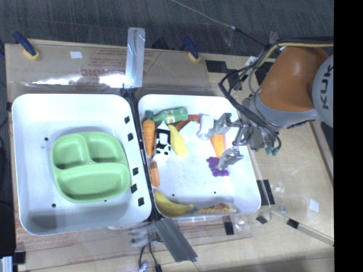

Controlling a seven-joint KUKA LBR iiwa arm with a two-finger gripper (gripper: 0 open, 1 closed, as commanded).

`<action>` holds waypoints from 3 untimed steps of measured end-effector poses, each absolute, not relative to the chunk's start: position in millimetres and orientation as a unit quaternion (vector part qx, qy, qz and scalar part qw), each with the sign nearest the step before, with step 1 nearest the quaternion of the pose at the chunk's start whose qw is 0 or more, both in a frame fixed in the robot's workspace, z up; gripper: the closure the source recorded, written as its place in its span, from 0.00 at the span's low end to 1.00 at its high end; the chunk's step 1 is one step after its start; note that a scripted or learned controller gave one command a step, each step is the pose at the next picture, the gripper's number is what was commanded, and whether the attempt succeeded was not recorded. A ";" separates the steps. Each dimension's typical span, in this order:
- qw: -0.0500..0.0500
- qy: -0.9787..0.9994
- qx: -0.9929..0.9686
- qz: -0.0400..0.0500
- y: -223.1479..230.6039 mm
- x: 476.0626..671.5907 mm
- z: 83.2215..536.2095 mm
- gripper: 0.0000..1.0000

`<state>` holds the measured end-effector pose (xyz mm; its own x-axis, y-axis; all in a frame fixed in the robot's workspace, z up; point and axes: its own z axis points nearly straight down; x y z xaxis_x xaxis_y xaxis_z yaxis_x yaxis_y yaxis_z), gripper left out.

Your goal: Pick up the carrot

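An orange carrot (148, 136) with a green top lies along the left wall of the right bin (245, 181). A second, shorter carrot piece (218, 145) lies right of the bin's middle. My gripper (223, 143) hangs low over this piece, open, with one finger (217, 125) behind it and the other finger (231, 156) in front. The piece sits in the gap between them and seems to rest on the bin floor.
In the right bin are also a green bottle (172, 115), a yellow corn cob (178, 140), a purple grape bunch (217, 166), a banana (171, 204) at the front and a small orange piece (154, 174). The left bin holds a green divided plate (89, 166).
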<state>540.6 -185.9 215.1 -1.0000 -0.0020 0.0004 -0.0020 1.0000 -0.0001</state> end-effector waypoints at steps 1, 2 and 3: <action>0.004 -0.999 0.046 -0.002 -208.2 550.9 108.9 0.00; -0.001 -0.999 0.051 0.000 -205.9 555.4 123.3 1.00; 0.000 -0.988 -0.157 -0.001 -147.1 515.0 158.8 1.00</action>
<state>515.0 -147.1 158.8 -0.9506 0.3105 0.0008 0.3105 0.9506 0.0014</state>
